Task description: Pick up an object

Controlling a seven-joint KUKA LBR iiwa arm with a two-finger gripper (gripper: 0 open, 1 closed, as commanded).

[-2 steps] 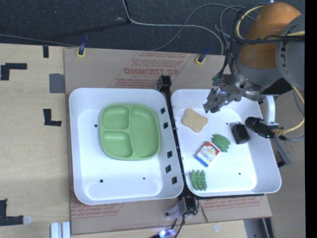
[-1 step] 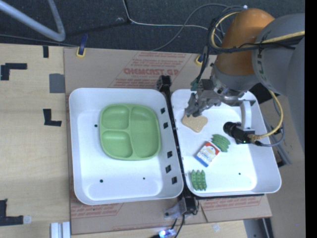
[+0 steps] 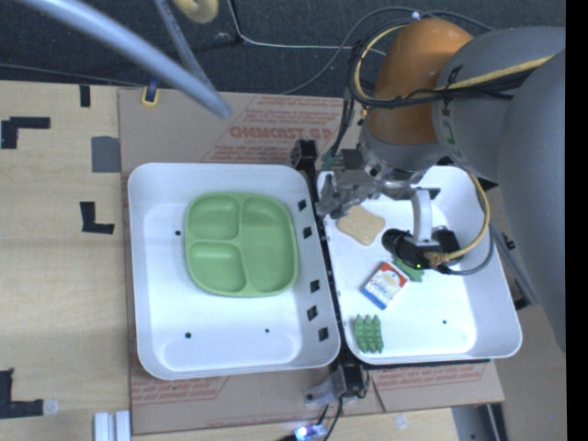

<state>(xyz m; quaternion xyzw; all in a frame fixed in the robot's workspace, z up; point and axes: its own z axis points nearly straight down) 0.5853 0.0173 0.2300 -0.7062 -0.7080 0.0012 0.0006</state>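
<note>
At the near edge of the right bin [image 3: 478,324], close to its near left corner, lies a small green block [image 3: 368,333] with ridged rows, of plastic by its look. Just beyond it, apart from it and tilted, is a flat packet [image 3: 384,284], glossy, blue and white with a red patch. Its print is too small to read. Farther in, toward the bin's left wall, a tan slice [image 3: 361,225] lies flat. It is matte, roughly square with rounded corners, like bread or sponge.

The gripper [image 3: 342,191] hangs at the far left corner of the right bin, just beyond the slice and very near it. Whether the claw is spread or pressed together cannot be told, and nothing is seen pinched in it. Above it the arm [image 3: 514,90] is smooth grey, with a rounded orange band [image 3: 413,62].

The left bin [image 3: 147,274] is of the same shallow white plastic with rounded corners, and it touches the right bin along one side. Near its middle sits a pale green plate [image 3: 243,244], matte and rounded, parted into three compartments.

Both bins rest on a sheet of brown cardboard [image 3: 266,118] on the wooden bench [image 3: 55,274], which bears short strips of black tape [image 3: 92,217]. Beyond the bins the cardboard carries red print [image 3: 276,132] that reads "CHEMCAST". The smaller red lines above it are not legible.
</note>
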